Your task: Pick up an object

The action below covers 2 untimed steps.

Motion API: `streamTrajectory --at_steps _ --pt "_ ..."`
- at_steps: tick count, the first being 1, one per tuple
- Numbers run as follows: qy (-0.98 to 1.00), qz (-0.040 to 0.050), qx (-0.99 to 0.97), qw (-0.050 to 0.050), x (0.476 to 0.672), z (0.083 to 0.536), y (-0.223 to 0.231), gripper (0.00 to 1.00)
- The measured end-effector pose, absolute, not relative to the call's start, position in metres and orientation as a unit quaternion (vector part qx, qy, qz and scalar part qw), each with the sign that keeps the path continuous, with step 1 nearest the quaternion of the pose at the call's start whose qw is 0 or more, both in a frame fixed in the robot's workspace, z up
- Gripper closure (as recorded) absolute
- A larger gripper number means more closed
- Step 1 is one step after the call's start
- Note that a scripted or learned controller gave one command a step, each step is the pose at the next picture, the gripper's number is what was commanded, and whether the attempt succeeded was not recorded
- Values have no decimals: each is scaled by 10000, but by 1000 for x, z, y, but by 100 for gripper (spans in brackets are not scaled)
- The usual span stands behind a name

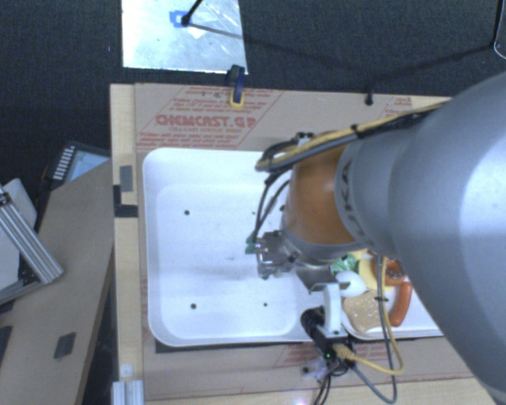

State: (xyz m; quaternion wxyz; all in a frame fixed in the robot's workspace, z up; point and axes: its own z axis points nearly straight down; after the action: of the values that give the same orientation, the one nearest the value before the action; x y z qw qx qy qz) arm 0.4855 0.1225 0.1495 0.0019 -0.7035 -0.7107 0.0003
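Seen from above at a slant, a thick grey arm (455, 184) is reaching in from the right and covering much of the right half of the scene. An orange band (316, 201) is wrapping the arm just above the wrist. Below the band, the tool (274, 260) is hanging low over the right-hand part of the left bin (194, 251), close to that bin's right wall. The wrist is hiding the tool's tip, so it is not possible to tell whether the tool is spread or pressed together, and nothing is showing in its grasp. The left bin is a shallow white tray with rounded corners and a few small dark dots on its floor. Just beside it, the right bin (405, 334) is peeking out from under the arm. The things to pick are lying there in a tight cluster: a tan slice (364, 310), an orange piece (401, 302) touching its right side, a white rounded piece (352, 285) above the slice, a yellow piece (369, 270) and a small green piece (344, 264). The cluster is lying to the right of the tool, apart from it. Both bins are sitting on a table (202, 116) topped with a tan board bearing red print, and a yellow and blue clamp (236, 87) is gripping the board's far edge.
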Motion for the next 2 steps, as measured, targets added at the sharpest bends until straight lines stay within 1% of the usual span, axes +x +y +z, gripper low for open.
streamTrajectory --at_steps 1,2 --pt "-7103 -97 -7039 -43 520 344 161 100" --pt "-7113 17 -7029 24 484 265 239 100"
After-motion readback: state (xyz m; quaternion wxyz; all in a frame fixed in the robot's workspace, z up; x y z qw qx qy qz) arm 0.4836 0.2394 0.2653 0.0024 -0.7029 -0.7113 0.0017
